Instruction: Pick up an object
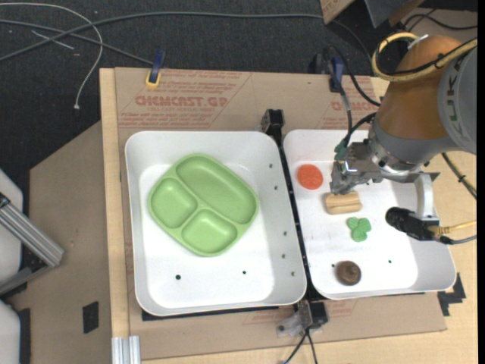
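In the right bin [402, 275] lie a tan block [342, 202], an orange-red round piece [309, 177], a small green piece [358, 228] and a brown round piece [348, 272]. My gripper [347, 183] hangs over the bin's far middle, directly above the far edge of the tan block. It is open, its fingertips sit close over the block, and nothing is between them. The orange-red piece lies just to the gripper's left.
The left bin [151, 279] holds a green divided plate [202, 203]. A black divider [289, 196] runs between the two bins. The grey and orange arm [420, 105] covers the right bin's far right corner.
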Controlling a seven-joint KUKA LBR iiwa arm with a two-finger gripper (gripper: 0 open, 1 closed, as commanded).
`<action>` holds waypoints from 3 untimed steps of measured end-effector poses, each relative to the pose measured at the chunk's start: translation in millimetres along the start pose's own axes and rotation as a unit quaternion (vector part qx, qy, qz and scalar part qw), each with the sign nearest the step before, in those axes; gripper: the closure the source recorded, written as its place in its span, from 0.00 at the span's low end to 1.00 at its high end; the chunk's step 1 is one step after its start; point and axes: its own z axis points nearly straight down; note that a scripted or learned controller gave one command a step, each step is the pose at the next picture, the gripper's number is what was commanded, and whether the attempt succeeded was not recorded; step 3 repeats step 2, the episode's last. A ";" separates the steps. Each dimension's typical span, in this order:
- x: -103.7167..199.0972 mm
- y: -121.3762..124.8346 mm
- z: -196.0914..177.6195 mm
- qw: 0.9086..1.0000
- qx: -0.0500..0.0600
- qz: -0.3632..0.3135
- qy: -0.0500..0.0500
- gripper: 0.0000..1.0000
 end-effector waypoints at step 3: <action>115.3 17.6 -22.1 1.000 0.000 -0.001 0.000 1.00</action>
